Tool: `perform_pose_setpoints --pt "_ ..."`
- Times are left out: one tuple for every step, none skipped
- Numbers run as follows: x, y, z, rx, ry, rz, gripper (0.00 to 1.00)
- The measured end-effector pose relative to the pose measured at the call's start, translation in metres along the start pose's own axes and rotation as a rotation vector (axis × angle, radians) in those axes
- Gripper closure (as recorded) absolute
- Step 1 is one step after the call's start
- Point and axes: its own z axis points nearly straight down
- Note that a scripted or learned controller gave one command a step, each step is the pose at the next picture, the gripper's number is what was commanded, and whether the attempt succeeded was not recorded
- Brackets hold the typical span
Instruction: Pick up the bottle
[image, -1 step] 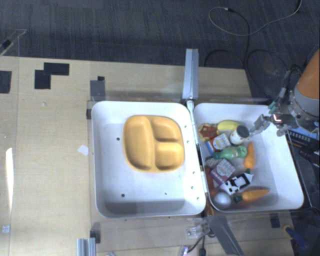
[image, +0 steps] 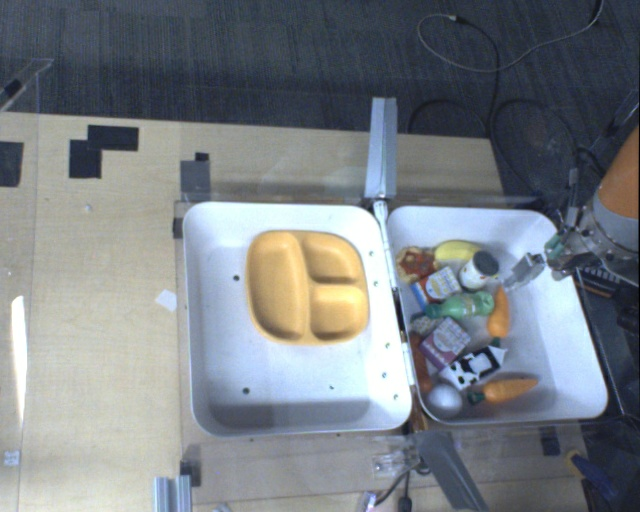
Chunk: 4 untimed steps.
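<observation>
The bottle (image: 478, 270), white with a dark cap, lies in the right bin (image: 565, 350) at about 12 o'clock in the clutter, touching the banana (image: 455, 251) at its 10 and a green item (image: 462, 304) at its 6. The gripper (image: 527, 269) hovers just beside it at 3 o'clock; whether it is open or closed I cannot tell. A good grasp probably means centring over the body, straddling its narrow width, and coming straight down clear of the banana.

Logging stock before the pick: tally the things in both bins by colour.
Yellow: 2, divided tray, banana-like item
Orange: 2, carrot, smaller piece
Green: 1, bottle
Black-and-white: 1, cow-patterned item
Silver: 1, ball
Total: 7; several packets too jumbled to count.
</observation>
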Motion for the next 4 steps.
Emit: perform_pose_setpoints --pt "-0.01 -0.016 -0.004 0.002 0.001 0.16 0.0" --pt "0.043 0.029 0.087 -0.013 -0.005 0.043 0.0" --pt "0.088 -0.012 0.098 -0.01 -0.004 -0.073 0.0" --pt "0.097 -0.046 0.036 -0.001 0.0 -0.253 0.0"
